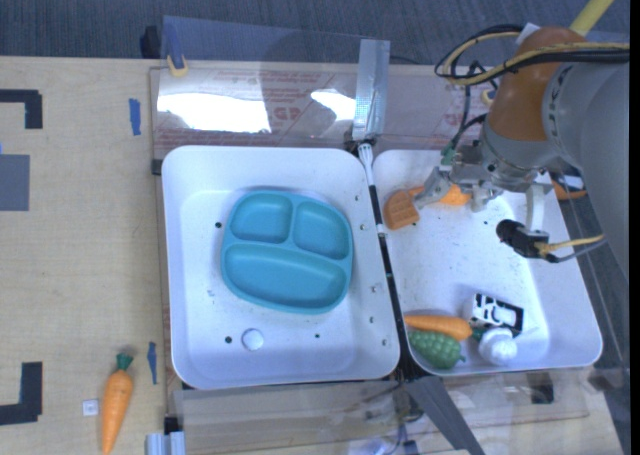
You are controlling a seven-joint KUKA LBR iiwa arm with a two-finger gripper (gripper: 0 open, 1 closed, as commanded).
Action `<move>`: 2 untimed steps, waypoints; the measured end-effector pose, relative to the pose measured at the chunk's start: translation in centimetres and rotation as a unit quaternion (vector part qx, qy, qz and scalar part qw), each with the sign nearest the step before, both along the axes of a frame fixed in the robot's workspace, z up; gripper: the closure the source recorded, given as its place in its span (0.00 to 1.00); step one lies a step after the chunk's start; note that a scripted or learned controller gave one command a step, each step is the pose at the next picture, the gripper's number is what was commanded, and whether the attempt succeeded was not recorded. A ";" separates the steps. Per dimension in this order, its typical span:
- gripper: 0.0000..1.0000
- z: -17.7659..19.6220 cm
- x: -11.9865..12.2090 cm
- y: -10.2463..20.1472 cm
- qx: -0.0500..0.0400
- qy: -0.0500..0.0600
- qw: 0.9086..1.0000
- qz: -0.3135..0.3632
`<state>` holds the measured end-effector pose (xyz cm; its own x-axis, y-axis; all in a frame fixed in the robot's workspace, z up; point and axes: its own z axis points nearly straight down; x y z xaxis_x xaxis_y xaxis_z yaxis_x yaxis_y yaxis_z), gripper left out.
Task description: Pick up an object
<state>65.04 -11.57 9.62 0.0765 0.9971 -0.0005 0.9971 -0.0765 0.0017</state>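
the hand sits just right of the orange block; grip state unclear; centre over the block before pinching.

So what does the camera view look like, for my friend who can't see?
A grey and orange robot arm reaches into the right white bin, its hand near an orange block. A toy carrot lies there too. The left bin holds a blue divided plate.
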 end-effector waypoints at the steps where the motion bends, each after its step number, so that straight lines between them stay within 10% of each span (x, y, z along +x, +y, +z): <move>1: 0.00 0.4 1.2 -2.5 0.003 0.011 0.994 0.108; 2: 0.00 4.8 1.8 -3.7 -0.001 -0.001 0.996 0.090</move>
